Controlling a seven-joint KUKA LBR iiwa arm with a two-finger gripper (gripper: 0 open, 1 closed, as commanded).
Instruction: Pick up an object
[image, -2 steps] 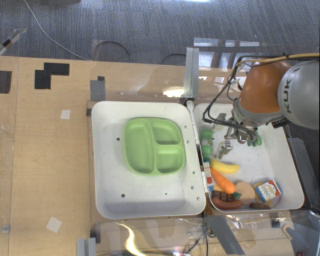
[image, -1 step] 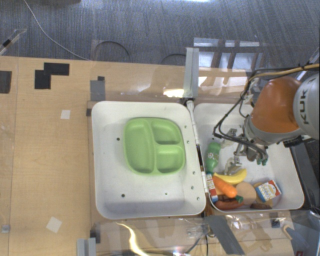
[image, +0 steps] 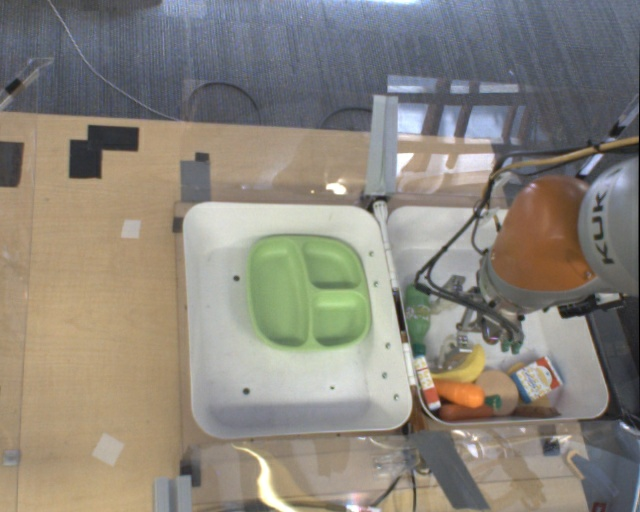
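Note:
The right bin (image: 425, 235) holds a pile of small objects at its near end. Among them are a yellow banana (image: 468, 366), an orange carrot (image: 460, 394), a small white carton with red and blue print (image: 535, 379) and a green-capped bottle (image: 418, 312). My gripper (image: 487, 328) hangs over this bin, just above and behind the banana, under the orange band (image: 540, 240) of the arm. From above, the wrist hides much of the gripper, and I see nothing clearly held in it.
In the left bin (image: 215, 400) lies a green divided plate (image: 305, 290). A thin red and white tube (image: 426, 385) lies along the right bin's left wall. Black cables (image: 455, 250) loop from the arm over the right bin's far half.

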